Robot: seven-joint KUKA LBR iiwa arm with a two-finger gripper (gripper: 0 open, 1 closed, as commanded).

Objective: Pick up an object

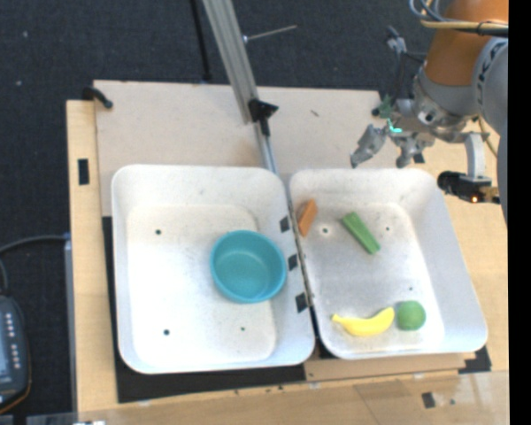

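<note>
Above the far rim of the right bin (pixel 442 204), my gripper (pixel 390 151) hangs with its two fingers spread apart and nothing between them. My grey arm with its orange band (pixel 465 25) rises behind it toward the upper right. Below and just left of the gripper, inside that bin, lies a green block (pixel 360 233), tilted on a diagonal. Further left of it, against the bin's left wall, rests a small orange carrot-like piece (pixel 306 216). Well below the gripper, near the bin's front edge, a yellow banana (pixel 365 323) lies beside a green round fruit (pixel 411 315), the two touching or nearly so. Far to the lower left of my gripper, the left bin (pixel 150 202) holds a blue bowl (pixel 248 266), upright. Both bins sit on the tan surface (pixel 186 118).
</note>
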